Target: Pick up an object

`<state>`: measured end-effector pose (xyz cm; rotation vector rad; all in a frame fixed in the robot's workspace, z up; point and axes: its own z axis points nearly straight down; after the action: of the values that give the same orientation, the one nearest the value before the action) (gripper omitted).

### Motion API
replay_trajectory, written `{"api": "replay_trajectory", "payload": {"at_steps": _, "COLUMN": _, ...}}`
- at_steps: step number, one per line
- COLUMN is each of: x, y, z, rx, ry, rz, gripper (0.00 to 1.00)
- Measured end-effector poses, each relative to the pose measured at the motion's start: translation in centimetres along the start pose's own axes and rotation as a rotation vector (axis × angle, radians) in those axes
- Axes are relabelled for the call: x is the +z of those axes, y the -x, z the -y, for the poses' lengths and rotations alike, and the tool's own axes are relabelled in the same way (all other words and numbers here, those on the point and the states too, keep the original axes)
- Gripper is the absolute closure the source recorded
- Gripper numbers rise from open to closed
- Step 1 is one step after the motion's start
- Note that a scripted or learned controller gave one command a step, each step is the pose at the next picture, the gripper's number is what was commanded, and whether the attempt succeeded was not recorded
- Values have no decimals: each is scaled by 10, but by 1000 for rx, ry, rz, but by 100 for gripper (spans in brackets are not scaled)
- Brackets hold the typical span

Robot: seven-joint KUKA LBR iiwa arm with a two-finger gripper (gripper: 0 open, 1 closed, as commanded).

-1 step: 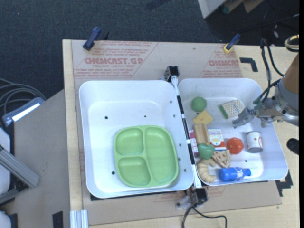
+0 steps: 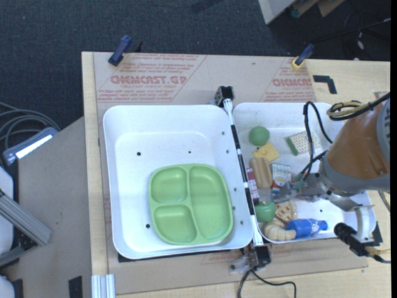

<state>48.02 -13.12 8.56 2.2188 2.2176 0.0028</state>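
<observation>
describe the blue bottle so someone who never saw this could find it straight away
Start at the right white bin, crowded with small items. Go to its near edge: the blue bottle lies on its side there, beside a tan pretzel-like piece. It is the bin's one solid-blue thing.

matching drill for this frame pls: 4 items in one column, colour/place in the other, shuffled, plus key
Items
1. sectioned plastic tray
2. round ball
3. small plastic bottle
4. clamp at the board's far left corner

Descriptions
A. blue, lying near the front edge of the right bin
B. light green, in the left bin
C. dark blue, outside both bins
D. green, near the far end of the right bin

Pairs: 1-B, 2-D, 3-A, 4-C
</observation>
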Motion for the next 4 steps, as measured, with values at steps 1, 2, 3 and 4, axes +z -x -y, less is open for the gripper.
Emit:
{"api": "replay_trajectory", "payload": {"at_steps": 1, "x": 1, "y": -32, "z": 1, "rx": -1, "ry": -7, "rz": -4, "gripper": 0}}
{"api": "replay_trajectory", "payload": {"at_steps": 2, "x": 1, "y": 8, "z": 0, "rx": 1, "ry": -3, "rz": -1, "gripper": 0}}
{"api": "replay_trajectory", "payload": {"at_steps": 3, "x": 1, "y": -22, "z": -45, "rx": -2, "ry": -4, "rz": -2, "gripper": 0}}
{"api": "replay_trajectory", "payload": {"at_steps": 4, "x": -8, "y": -22, "z": -45, "rx": -1, "ry": -3, "rz": -1, "gripper": 100}}
